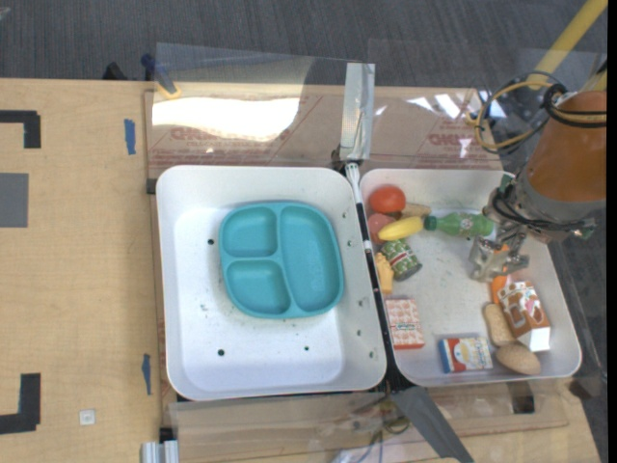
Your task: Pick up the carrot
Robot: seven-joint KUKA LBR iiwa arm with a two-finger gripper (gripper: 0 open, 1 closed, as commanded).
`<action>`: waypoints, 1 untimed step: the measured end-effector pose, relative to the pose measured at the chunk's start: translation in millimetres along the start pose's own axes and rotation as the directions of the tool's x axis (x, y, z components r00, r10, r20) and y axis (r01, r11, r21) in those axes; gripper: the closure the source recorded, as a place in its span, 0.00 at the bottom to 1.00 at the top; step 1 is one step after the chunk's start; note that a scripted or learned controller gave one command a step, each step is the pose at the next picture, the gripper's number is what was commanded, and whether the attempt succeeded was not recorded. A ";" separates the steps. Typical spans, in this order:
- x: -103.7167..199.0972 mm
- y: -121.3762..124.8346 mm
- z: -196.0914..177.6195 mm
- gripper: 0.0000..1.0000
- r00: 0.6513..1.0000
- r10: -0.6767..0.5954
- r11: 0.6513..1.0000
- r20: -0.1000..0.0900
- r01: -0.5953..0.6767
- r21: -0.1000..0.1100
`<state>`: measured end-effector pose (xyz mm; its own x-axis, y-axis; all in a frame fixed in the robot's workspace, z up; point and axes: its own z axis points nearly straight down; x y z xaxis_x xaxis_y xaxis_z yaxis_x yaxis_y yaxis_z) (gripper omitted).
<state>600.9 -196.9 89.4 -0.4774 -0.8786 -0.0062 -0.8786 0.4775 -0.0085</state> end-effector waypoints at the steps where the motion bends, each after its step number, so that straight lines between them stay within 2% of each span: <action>1: -25.2 -36.6 1.5 1.00 0.932 -0.361 0.932 0.001 0.361 0.000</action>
<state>645.1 -192.3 88.4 -0.1276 -0.9918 -0.0038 -0.9918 0.1276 -0.0102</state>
